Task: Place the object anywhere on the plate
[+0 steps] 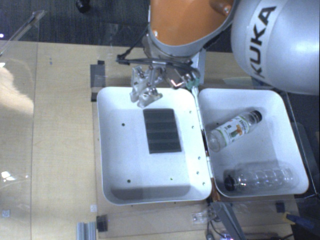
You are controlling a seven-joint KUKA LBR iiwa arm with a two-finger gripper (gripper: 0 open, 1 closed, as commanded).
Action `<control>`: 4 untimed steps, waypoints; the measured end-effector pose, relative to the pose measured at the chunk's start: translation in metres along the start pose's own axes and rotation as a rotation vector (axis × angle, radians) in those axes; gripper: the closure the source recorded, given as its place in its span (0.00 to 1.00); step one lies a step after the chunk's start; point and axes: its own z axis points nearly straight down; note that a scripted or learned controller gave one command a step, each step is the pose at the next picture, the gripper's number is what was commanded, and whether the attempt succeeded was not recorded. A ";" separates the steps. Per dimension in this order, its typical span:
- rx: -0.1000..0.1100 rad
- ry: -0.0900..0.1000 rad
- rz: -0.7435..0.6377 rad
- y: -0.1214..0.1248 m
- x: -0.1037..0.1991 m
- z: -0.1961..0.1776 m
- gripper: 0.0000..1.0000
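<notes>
The arm (240, 29) takes up the top of the camera view from twelve to three o'clock, its orange band a broad dome over the back of the bench (50, 134) and the grey link with the maker's lettering beside it. Below it lie the two white bins. The left bin (115, 174) sits around the centre of the view; the right bin (290, 129) touches it along one edge, toward four o'clock.

In the left bin, a dark rectangular plate (162, 130) with ribbed bands across it lies flat, slightly above the bin's middle, clear of every wall.

In the right bin are two bottles, apart from each other. The labelled bottle (235, 129) is clear with a dark cap and a white and green label, lying on its side, tilted, cap toward two o'clock. The clear bottle (257, 178) is ribbed and unlabelled, on its side along the bin's near wall at six o'clock, dark cap toward nine.

The gripper (145, 95) hangs over the far rim of the left bin, at twelve o'clock from the plate and near it. Its metal parts blur together, so I cannot tell how the jaws stand; nothing appears to be held.
</notes>
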 end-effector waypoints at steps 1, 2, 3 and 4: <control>-0.002 0.002 -0.392 0.005 -0.017 0.068 1.00; -0.001 0.003 -0.128 0.015 0.015 0.094 1.00; 0.002 0.000 -0.288 -0.060 0.050 0.067 1.00; -0.001 0.001 -0.452 -0.011 0.033 0.077 1.00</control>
